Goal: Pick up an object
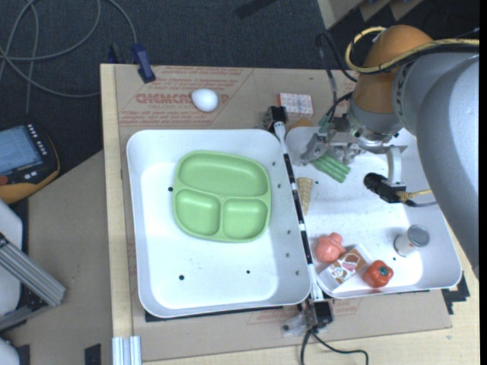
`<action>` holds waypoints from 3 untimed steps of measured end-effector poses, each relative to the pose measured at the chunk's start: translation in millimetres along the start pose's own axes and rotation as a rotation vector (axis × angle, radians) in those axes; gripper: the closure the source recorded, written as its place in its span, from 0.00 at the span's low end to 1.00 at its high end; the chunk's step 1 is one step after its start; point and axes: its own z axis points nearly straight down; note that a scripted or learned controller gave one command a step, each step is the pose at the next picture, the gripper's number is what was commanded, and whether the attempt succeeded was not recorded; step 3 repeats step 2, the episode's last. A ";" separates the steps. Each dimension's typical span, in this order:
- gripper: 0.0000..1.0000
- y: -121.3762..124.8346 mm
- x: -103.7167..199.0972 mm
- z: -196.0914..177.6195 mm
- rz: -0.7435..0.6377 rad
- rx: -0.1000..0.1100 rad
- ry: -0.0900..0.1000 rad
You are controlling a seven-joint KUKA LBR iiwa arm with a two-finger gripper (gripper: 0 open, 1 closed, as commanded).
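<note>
At the far left, off the bench, lies a handheld device point(19, 154) with a lit screen. On the bench a cardboard sheet point(190, 82) lies under both bins. On its far strip sit a blue clip point(142, 63) at the left corner and a white egg-shaped thing point(204, 99) further right.

The left bin point(152, 226) holds a pale green divided plate point(222, 196) with three compartments. It lies flat, toward the far half of the bin.

Just beyond the far edge where the two bins meet is a small chequered pink-and-white box point(295, 103).

In the right bin point(358, 219), a tan waffle cone point(304, 192) lies against the left wall. To its right, in the far part of the bin, lies a light green ribbed piece point(335, 168), tilted. The gripper point(333, 149) hangs directly over its far end, very close to it or touching. Whether the gripper is wide, narrow or closed on the piece cannot be told from this slant.

Along the near edge of the right bin sit a pink toy point(329, 247), a small white packet point(346, 267) with a printed picture just beside it, and a red toy vegetable point(378, 273) with a green top touching the packet's right side. Further right and slightly farther back is a small silver round thing point(415, 238).

The grey arm point(449, 105), orange at the wrist, reaches in from the right.
</note>
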 end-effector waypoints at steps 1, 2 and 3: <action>0.00 -0.1 -10.1 0.2 0.001 -0.001 -0.001; 0.00 0.0 -8.9 0.0 0.000 -0.001 -0.001; 0.00 0.0 -8.9 0.0 0.000 -0.001 -0.001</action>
